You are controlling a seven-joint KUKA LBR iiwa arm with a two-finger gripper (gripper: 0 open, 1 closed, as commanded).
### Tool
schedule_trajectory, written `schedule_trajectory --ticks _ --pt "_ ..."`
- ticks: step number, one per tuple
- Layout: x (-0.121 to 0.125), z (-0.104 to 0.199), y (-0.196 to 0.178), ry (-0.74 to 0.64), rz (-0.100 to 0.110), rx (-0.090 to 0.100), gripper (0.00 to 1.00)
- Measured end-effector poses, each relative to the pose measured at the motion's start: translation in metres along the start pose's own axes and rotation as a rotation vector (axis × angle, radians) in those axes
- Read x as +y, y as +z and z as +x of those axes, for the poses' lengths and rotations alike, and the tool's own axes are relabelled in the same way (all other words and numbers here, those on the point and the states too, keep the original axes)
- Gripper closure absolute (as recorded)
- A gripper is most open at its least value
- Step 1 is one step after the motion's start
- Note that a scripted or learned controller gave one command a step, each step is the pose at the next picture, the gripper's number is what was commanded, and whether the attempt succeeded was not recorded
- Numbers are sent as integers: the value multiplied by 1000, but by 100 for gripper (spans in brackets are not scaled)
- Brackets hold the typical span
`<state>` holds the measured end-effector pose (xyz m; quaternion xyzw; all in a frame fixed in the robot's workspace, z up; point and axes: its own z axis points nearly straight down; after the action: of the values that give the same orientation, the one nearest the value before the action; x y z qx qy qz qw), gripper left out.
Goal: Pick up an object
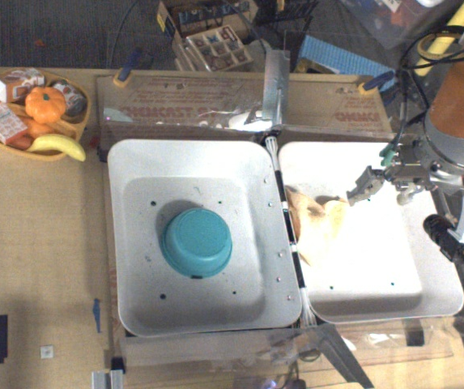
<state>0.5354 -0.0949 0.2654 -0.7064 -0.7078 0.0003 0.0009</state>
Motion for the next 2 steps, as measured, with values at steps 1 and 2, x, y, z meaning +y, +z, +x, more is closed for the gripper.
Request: schedule_trajectory --ticks 1,2 --pt "43 2 83 -14 -1 0 0" --pt "67 -16 173 -159 -12 -1 0"
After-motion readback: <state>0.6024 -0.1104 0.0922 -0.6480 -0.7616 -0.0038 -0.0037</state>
